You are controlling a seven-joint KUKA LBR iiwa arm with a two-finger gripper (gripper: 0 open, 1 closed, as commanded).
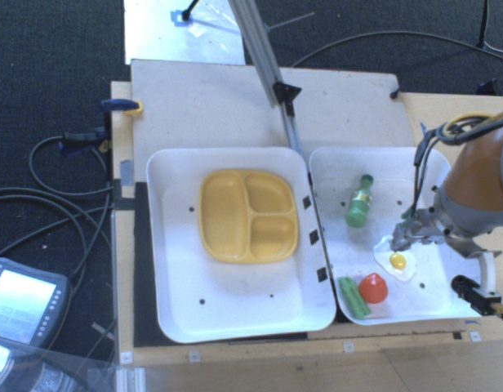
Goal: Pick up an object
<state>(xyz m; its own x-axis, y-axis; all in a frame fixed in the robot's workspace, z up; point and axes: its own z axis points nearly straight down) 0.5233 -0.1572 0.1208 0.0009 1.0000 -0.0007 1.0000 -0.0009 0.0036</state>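
Pale bench [211,104], wood edge at right. Two shallow white bins directly on it, touching side by side: left bin [174,300], right bin [427,300]. Blue-and-yellow clamp [122,105] gripping bench's left edge.

Bright even light, slightly soft focus

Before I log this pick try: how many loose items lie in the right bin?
4: a green bottle near the bin's middle, a fried egg by the gripper, a red tomato and a green pod near the front edge. The arm may hide more.
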